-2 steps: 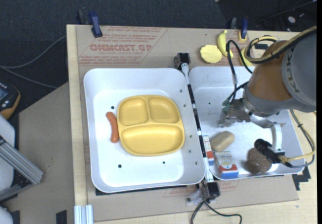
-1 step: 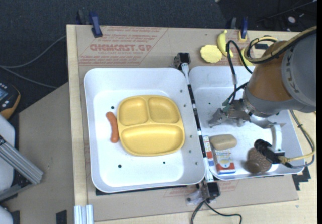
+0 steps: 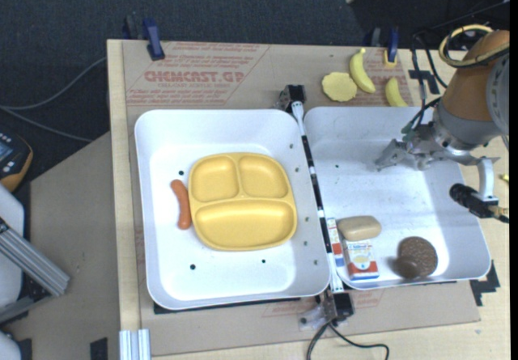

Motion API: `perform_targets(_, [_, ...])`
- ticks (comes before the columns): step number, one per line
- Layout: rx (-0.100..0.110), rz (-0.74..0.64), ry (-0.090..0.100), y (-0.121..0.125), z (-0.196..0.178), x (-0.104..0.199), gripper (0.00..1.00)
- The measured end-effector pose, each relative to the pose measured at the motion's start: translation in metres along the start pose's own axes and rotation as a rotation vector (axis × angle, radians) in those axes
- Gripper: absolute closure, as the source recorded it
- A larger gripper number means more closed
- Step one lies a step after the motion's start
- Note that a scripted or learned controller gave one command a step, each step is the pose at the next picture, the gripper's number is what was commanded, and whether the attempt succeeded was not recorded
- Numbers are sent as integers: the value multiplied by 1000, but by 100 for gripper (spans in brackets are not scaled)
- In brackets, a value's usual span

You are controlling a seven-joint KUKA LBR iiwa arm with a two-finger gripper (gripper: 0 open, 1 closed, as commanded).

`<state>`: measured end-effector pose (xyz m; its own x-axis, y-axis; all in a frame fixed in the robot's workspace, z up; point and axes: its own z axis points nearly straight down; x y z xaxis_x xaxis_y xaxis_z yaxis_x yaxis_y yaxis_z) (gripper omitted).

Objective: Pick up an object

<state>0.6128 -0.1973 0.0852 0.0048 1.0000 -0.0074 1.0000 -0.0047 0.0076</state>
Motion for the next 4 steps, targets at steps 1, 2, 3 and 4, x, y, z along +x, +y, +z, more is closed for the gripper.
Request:
perform_targets(1, [15,-1,10,-83,0,10,0])
perform_targets(2, [-4,-16,8,34,-1,83,0])
perform_targets(3, [12,-7,10,-5,0,106,0])
perform_targets(4, [17,0,10,-101,0,93,0])
